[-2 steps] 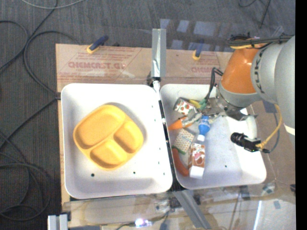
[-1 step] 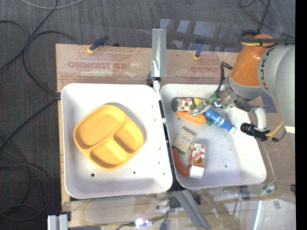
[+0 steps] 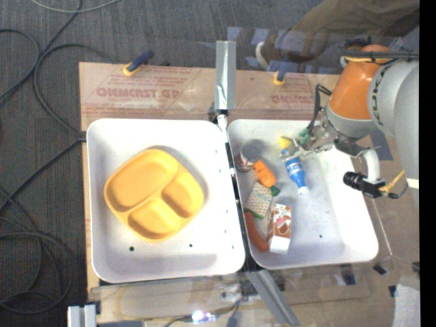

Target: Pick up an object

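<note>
Nearest, down and to the left of the end effector (image 3: 315, 140), a small carton (image 3: 280, 227) lies by the right bin's (image 3: 344, 240) front wall, touching a sausage-like piece (image 3: 255, 233). Farther back, a patterned pouch (image 3: 259, 197) and a toy carrot (image 3: 265, 173) sit left of the end effector. A blue-and-white tube (image 3: 296, 173) lies just below it, its upper end close to the tips. Whether those tips are spread or pinched cannot be told. A yellow piece (image 3: 285, 142) sits just left of it. Well to the left, the left bin (image 3: 109, 251) holds a yellow divided plate (image 3: 154, 193).
</note>
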